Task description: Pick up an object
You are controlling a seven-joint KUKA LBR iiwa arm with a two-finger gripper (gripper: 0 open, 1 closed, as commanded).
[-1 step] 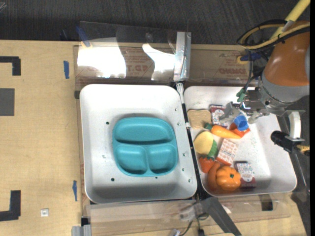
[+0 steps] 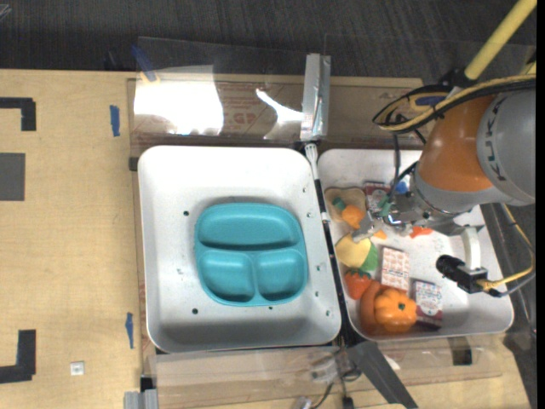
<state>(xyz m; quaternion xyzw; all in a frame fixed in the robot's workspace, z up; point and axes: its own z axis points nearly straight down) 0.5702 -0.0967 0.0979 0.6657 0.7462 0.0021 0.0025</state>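
Objects for picking are lying heaped in the right bin point(image 2: 498, 318). Going left to right: a teal divided tray point(image 2: 251, 251) is sitting in the middle of the left bin point(image 2: 162, 194), well apart from everything else. In the right bin, a yellow piece point(image 2: 353, 250) is resting near the divider, an orange pumpkin point(image 2: 390, 309) is lying at the front edge, and a small patterned card point(image 2: 394, 269) is lying just behind it. The gripper point(image 2: 393, 208) is hanging low over the bin's back part, under the grey and orange arm point(image 2: 477, 156); how it is set cannot be told.
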